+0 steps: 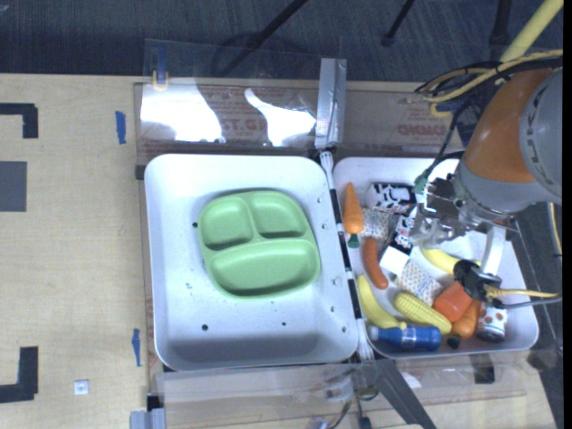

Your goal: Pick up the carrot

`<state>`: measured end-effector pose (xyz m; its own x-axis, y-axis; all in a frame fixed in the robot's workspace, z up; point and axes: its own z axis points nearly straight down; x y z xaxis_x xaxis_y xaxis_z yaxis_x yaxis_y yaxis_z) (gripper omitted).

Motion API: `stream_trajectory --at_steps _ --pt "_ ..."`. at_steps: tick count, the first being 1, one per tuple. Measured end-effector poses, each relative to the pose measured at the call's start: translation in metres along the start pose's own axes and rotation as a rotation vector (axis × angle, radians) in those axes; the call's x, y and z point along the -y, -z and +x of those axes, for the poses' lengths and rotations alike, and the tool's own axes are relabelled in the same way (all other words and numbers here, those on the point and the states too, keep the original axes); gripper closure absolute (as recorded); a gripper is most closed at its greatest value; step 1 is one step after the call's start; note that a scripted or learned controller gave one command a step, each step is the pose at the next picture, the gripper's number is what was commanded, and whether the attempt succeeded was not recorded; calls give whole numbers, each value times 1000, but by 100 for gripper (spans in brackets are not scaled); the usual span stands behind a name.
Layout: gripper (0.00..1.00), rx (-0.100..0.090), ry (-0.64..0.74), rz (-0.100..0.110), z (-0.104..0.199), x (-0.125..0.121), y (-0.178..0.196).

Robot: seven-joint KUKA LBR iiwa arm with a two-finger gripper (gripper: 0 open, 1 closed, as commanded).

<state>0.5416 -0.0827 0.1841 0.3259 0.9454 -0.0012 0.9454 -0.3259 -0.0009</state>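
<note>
The carrot is a small orange toy with a green end. It lies along the left wall of the right bin, near its far corner, pointing away from me. My gripper hangs over the middle of the right bin, about a hand's width to the right of the carrot and apart from it. Nothing shows between the gripper and the carrot except a patterned box.
The right bin is crowded: a red sausage, a banana, corn, a blue bottle, an orange block and a black-and-white item. A green divided plate sits in the left bin.
</note>
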Motion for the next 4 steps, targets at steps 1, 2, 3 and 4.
stream_trajectory --at_steps 1,2,3,4 --pt "100 0 -278 0 -101 31 83" --pt "100 0 -551 4 -139 19 -47" --pt "100 0 -805 2 -108 8 22" --pt "100 0 -705 1 -137 -20 45"
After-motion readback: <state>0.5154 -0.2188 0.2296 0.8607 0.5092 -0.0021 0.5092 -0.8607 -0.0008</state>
